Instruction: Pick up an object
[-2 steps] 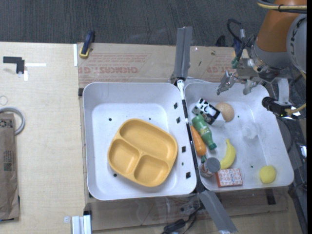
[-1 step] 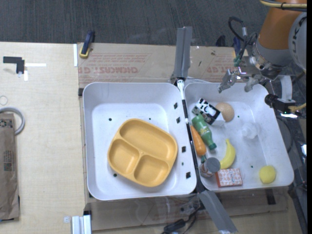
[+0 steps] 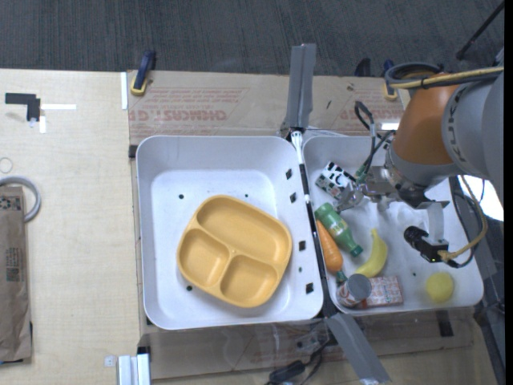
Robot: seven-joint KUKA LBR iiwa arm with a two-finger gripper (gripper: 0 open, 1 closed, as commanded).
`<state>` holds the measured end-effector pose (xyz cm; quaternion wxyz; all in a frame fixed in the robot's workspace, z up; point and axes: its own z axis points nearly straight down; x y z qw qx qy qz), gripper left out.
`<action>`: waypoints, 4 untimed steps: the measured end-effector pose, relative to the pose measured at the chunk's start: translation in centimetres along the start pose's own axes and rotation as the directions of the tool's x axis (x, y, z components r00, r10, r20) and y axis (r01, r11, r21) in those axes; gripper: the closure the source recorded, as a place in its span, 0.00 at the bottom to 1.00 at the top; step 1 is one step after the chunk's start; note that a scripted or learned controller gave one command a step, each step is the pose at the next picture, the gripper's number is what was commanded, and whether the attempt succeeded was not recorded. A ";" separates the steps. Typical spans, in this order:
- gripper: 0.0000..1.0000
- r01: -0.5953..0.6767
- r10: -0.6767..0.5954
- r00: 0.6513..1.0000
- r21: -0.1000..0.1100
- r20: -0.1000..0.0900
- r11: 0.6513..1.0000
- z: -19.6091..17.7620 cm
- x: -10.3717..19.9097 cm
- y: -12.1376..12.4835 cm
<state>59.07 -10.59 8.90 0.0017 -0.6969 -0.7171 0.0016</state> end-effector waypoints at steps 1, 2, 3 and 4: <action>0.00 -0.074 0.074 0.997 0.000 0.002 0.997 -10.0 2.1 3.3; 0.00 -0.056 0.056 0.998 0.002 -0.001 0.998 -0.1 -0.5 -3.7; 1.00 -0.057 0.057 0.998 0.009 -0.001 0.998 -0.6 -0.6 -3.8; 1.00 -0.201 0.201 0.980 0.002 0.002 0.980 -13.2 2.5 -3.2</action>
